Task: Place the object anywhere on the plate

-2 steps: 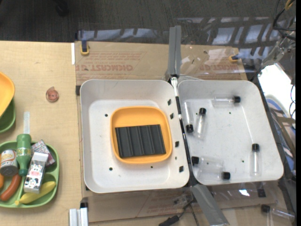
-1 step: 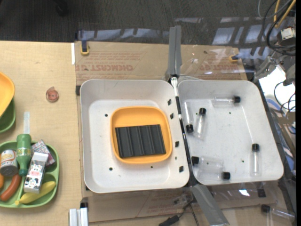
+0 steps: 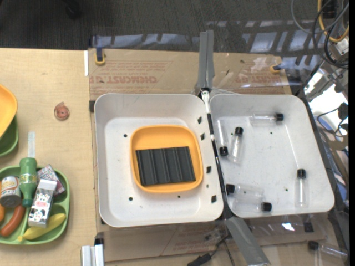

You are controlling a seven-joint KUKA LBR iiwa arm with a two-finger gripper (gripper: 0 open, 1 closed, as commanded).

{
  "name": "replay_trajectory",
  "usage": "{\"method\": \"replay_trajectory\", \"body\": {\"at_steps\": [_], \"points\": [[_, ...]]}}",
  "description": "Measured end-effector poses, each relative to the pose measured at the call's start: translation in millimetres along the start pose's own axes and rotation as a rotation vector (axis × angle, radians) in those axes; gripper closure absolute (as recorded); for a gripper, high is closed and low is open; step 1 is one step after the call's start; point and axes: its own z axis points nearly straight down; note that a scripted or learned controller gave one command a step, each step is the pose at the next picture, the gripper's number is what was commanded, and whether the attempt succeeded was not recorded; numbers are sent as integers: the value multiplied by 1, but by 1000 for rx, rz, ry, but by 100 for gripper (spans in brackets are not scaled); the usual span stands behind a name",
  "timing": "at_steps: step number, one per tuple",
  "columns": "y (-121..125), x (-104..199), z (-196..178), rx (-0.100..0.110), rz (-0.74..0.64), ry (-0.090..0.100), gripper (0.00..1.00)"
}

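Note:
An orange plate (image 3: 166, 133) with rounded corners sits in the middle of the left white bin (image 3: 111, 165). A dark grey ribbed rectangular object (image 3: 166, 165) lies flat on the plate, filling most of its bottom. In the right white bin (image 3: 316, 165) lie several clear vials with black caps: one near the back wall (image 3: 266, 118), two side by side at the left (image 3: 236, 144), one at the right (image 3: 302, 188), and others along the front (image 3: 248, 192).
Both bins rest on cardboard (image 3: 144, 73). On the wooden table at the left stand a green tray (image 3: 55, 223) with toy food and a bottle, stacked orange and green bowls (image 3: 5, 121), and a small pink item (image 3: 61, 111). Cables (image 3: 333, 21) hang at the upper right.

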Motion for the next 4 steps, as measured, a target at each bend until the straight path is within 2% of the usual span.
{"method": "replay_trajectory", "body": {"at_steps": [1,3,4], "points": [[-5,-16,13,-3,-297,-2,0],[-3,-9,-5,-2,-857,0,0],[-1,-2,-5,0,-1082,0,0]]}}
